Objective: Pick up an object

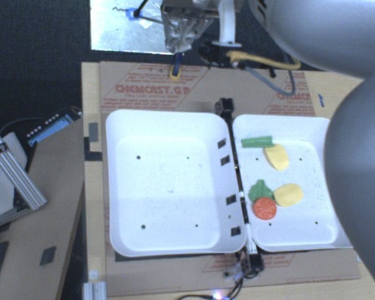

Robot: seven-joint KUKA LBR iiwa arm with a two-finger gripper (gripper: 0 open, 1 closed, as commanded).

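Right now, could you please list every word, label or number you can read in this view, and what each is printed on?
"CHEMCAST GP": red print on the brown sheet behind the bins.
The same red print on the brown sheet behind the right bin: too blurred to read.
Dark letters on the grey arm: cut off, unreadable.
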